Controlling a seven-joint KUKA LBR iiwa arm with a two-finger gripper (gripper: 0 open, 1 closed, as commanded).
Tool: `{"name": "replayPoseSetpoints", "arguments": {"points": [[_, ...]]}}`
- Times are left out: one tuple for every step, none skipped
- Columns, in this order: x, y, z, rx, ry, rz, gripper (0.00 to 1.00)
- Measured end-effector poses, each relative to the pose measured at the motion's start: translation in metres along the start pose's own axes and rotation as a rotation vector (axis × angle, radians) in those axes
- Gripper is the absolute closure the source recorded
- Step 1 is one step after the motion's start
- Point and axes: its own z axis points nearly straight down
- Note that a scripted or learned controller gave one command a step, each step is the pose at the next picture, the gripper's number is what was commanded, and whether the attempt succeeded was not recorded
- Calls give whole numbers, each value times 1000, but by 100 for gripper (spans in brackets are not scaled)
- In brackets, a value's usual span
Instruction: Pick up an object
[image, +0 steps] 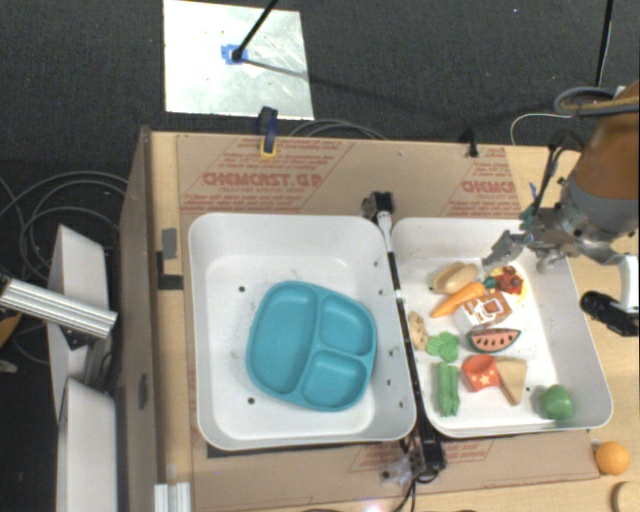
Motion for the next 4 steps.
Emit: {"name": "replayPoseSetpoints", "arguments": {"points": [[29, -27, 102, -19, -5, 3, 0], [-34, -23, 43, -8, -5, 6, 0], [16, -83, 124, -2, 2, 3, 0], [20, -107, 125, 3, 2, 3, 0]]}}
